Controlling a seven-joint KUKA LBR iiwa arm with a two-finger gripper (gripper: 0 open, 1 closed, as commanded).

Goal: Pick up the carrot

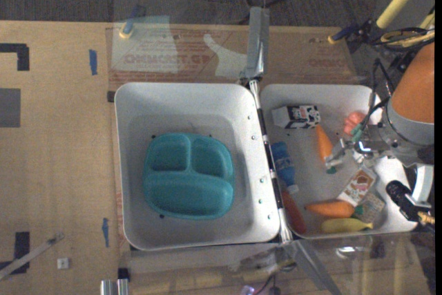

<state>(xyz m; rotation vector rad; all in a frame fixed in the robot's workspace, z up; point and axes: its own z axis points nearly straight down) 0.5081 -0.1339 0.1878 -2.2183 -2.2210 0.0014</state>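
The carrot (330,208) is a long orange piece lying flat near the front of the right bin (314,94). A second, shorter orange piece (324,141) lies mid-bin, pointing front to back. My gripper (343,153) hangs low over the bin's middle, just right of the shorter orange piece and well behind the carrot. Nothing shows between it and either piece. The grey arm with its orange band (420,85) comes in from the right.
The right bin also holds a small milk carton (297,115), a blue bottle (281,159), a pink item (353,122), a printed packet (359,186), a yellow banana (345,224) and a red-orange item (293,212). A teal divided plate (188,176) sits in the left bin (138,107).
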